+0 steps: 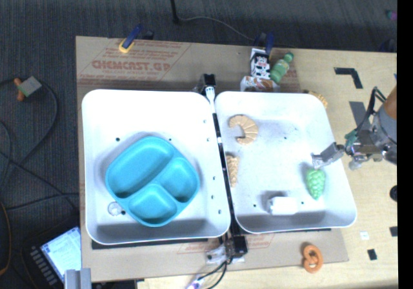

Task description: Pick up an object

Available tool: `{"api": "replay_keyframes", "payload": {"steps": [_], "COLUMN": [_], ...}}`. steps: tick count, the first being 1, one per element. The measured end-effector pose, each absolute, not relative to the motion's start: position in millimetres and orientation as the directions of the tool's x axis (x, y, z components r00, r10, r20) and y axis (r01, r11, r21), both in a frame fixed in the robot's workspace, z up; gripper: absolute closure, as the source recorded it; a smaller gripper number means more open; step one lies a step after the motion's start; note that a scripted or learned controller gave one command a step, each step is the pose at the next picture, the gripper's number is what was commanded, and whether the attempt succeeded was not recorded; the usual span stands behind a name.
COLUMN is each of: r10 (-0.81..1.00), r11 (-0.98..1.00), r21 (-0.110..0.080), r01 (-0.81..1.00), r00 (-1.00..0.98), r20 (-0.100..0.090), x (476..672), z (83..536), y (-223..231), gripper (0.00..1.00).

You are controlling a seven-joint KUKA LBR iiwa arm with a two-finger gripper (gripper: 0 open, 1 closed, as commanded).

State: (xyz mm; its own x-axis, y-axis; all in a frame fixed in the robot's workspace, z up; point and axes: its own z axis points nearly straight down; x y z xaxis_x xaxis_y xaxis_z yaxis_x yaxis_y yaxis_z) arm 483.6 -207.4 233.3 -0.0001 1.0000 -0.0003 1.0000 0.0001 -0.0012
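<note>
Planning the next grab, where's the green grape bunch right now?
The green grape bunch lies in the right bin, near its right wall, just below the gripper.

Only real readable text I can spot is on the brown cardboard sheet (pixel 193 62) under everything: red print that looks like "CHEMCAST GP", sitting just behind the far edge of the left white bin (pixel 97 104). There are more red lines right under it and a fainter red repeat off to its right, but those are too blurry to make out. Also behind the bins, past the far left corner of the right white bin (pixel 322 113), there's a small carton (pixel 259 65) with a black-and-white label, way too tiny to read. Nothing else has lettering I can make out.
</note>
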Motion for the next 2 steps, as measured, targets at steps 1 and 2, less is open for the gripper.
{"api": "replay_keyframes", "payload": {"steps": [1, 2], "r10": [1.0, 1.0], "r11": [0.006, 0.001], "r21": [0.005, 0.01], "r01": [1.0, 1.0], "r00": [-0.006, -0.001], "r20": [0.009, -0.002], "x": [487.5, 487.4], "z": [87, 98], "y": [-201, -206], "gripper": [0.0, 1.0]}}
